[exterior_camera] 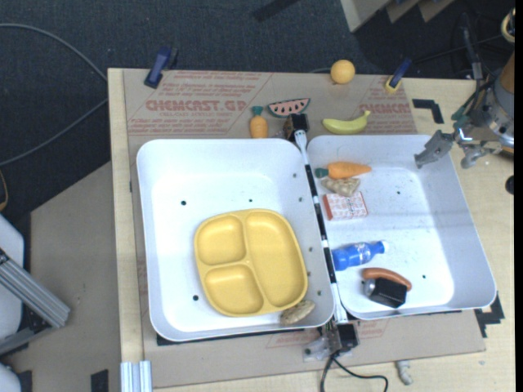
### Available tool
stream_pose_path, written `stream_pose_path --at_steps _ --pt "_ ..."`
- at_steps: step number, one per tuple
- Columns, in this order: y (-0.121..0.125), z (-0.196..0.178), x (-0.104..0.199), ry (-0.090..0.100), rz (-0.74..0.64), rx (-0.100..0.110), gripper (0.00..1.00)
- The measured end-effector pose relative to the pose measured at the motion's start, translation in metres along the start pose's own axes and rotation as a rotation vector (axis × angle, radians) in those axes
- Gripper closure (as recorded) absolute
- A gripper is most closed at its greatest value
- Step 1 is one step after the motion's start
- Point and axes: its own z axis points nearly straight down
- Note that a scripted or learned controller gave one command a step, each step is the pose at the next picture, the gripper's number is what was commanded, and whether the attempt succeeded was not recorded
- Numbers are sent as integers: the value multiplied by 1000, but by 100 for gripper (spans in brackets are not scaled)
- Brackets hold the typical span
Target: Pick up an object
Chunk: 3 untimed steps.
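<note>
The right bin holds an orange carrot, a beige lump, a red and white packet, a blue bottle and a red sausage on a black block. All of them lie along the bin's left side. My gripper hangs over the bin's far right corner, well apart from these objects. It is open, with one finger pointing left and nothing between the two.
The left bin carries a yellow divided plate and a brown cookie-like piece at its front rim. Behind the bins lie a watermelon slice, a banana, an orange ball and blue clamps.
</note>
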Motion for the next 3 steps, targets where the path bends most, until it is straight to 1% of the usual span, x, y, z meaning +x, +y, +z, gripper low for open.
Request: stream_pose_path --at_steps 1,2,3 --pt "35 59 67 3 -3 4 0" --pt "48 104 119 3 -2 4 0" --pt "50 123 121 3 -1 1 0"
